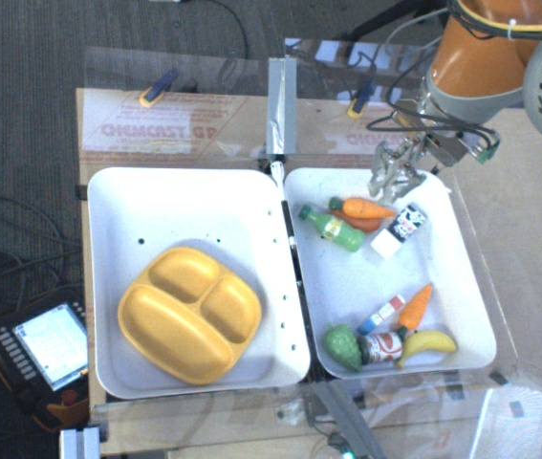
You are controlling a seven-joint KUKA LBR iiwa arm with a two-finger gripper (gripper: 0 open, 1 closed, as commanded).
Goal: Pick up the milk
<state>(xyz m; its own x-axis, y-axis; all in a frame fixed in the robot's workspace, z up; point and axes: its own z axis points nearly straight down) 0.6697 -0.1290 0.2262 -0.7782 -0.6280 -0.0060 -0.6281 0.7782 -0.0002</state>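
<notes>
**Ana:** Where is the milk (400, 230)?

**Ben:** It is in the right bin (462, 285), near the top. It is the little white box with black cow spots. It lies on its side, tipped a bit.

**Ana:** What is next to it?

**Ben:** A carrot (364, 208) lies just beside it, on the left. A green bottle (331, 228) is under the carrot. They sit very close to the milk.

**Ana:** And the claw (395, 175)?

**Ben:** It hangs over the top of the right bin, just above the carrot and the milk. It holds nothing. I cannot tell if it is wide or narrow. It is too small and shiny to see.

**Ana:** So how should it get the milk?

**Ben:** I think it should slide a little to the right and toward the front first, so it is right over the box and not over the carrot. Then it should turn to match the tilt of the box and pinch the two long sides.

**Ana:** Why the long sides?

**Ben:** I think they are flat, so the box would not slip.

**Ana:** What could go wrong?

**Ben:** It might bump the carrot, or push the box into the bin wall. It should go down slow and straight.

**Ana:** And the other stuff?

**Ben:** The can (379, 346), the banana (429, 343) and the yellow tray (190, 311) in the left bin (118, 208) are well apart from the milk. They are not in the way.
</notes>
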